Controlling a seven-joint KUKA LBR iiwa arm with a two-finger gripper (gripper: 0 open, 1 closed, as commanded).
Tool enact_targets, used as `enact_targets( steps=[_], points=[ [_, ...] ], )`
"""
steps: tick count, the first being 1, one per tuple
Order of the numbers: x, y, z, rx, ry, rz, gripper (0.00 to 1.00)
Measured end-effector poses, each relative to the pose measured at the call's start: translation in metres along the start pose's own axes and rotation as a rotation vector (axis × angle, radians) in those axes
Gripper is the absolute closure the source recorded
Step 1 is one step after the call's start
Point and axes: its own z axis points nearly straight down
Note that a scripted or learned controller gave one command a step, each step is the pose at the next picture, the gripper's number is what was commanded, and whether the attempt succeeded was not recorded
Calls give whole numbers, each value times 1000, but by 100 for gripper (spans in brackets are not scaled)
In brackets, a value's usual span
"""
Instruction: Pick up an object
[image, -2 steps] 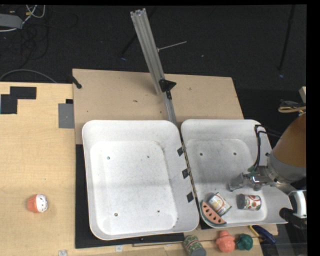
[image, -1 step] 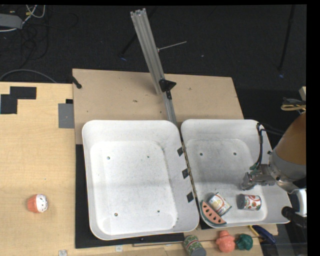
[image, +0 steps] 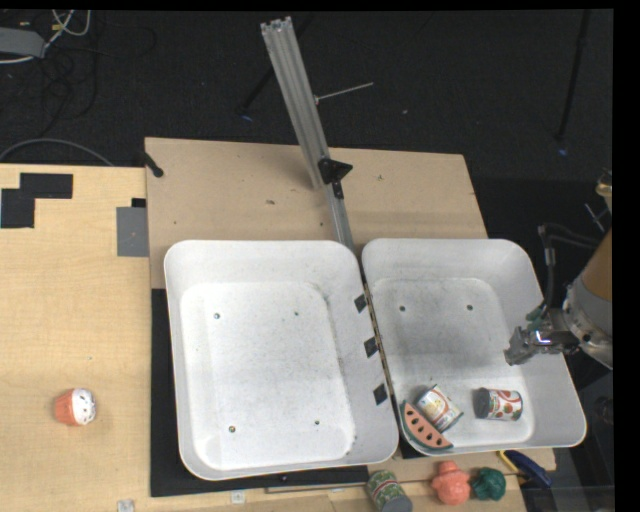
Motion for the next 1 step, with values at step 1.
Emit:
enact_targets(
  steps=[1],
  points=[
    [-5,7,-45,0,0,-2,100]
  ],
)
